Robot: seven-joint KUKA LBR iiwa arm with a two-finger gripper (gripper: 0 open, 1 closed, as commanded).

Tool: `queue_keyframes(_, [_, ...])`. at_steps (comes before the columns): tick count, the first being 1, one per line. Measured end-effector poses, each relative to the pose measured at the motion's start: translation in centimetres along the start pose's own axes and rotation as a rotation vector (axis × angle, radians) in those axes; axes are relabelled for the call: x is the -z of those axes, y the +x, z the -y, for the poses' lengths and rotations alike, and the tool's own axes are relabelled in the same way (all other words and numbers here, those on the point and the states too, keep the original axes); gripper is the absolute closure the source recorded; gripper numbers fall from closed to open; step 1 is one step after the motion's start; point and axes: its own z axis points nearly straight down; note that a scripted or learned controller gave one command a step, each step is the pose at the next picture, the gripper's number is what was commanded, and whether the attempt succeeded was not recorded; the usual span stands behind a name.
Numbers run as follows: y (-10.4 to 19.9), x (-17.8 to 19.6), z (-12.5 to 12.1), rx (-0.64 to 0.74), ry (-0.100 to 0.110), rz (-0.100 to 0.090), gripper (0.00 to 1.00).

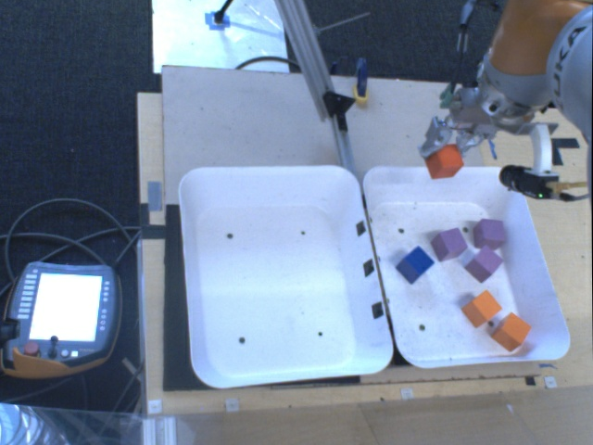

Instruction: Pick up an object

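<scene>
1. Lying at the far left on the dark floor mat, a pendant (pixel 60 318) with a lit white screen rests beside the bench, its cables looping around it.
2. Next to the right sits the left bin (pixel 278 179), white and shallow, with small dark dots on its floor.
3. A metal pole (pixel 306 49) slants from the top of the view down to the far edge of the bench, ending just behind the gap between the two bins.
4. The right bin (pixel 542 341) touches the left one along their shared wall, where small black clips sit.
5. Inside the right bin, a blue cube (pixel 416 264) lies nearest the shared wall.
6. Three purple cubes (pixel 450 244) cluster just right of the blue one, toward the bin's far half, close together.
7. Two orange cubes (pixel 482 308) lie at the near right part of the bin, just beside each other.
8. Above the right bin's far edge, the gripper (pixel 447 148) hangs closed on an orange block (pixel 446 161), which is lifted clear of the bin floor and sits between the fingers.
9. The arm (pixel 542 26), grey with an orange band, enters from the upper right.
</scene>
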Motion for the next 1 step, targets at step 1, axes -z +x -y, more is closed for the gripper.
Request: queue_keyframes(1, [4.93,-1.01,1.86,-0.001,0.003,0.001,1.0])
